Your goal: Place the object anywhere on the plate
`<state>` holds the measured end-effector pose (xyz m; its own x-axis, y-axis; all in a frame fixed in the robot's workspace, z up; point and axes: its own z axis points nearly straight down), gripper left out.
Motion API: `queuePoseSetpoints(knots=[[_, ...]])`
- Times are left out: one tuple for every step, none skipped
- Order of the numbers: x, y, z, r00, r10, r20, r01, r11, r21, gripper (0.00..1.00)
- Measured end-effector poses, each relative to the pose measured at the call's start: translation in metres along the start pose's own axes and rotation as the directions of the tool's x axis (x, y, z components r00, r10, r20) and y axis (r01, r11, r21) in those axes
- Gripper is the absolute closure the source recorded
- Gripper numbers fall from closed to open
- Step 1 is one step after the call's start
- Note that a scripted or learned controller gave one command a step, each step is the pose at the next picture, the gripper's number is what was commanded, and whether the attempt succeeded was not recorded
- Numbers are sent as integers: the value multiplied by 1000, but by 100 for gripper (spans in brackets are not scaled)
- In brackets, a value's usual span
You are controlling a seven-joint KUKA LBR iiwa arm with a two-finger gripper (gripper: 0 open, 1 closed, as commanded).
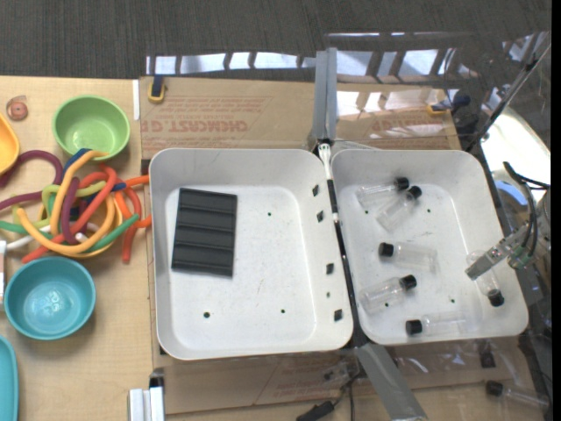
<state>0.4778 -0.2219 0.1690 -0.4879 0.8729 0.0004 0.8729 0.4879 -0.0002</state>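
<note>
- We're seeing the gripper (487,262) hanging at the right bin's (473,167) right wall, w/ one clear vial (491,293) lying just beside it (black cap toward the bin's near edge).
- We can't tell its finger state; nothing's showing btwn them.
- The black ribbed plate (205,231) is sitting well left of the right bin, in the left bin (166,235).
- Risk, we're judging: vials are clear and round, so one could be rolling away or slipping along that wall.

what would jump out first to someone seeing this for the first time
The black ribbed plate stands out sharply against the left white bin. In the right bin lie several clear vials with black caps, scattered. Left of the bins, a bright tangle of coloured cords sits between a green bowl and a blue bowl.
</note>
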Motion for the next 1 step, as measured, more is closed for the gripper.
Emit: queuePoseSetpoints(knots=[[-17,31,-27,998,-62,2,62,998,-1,100]])
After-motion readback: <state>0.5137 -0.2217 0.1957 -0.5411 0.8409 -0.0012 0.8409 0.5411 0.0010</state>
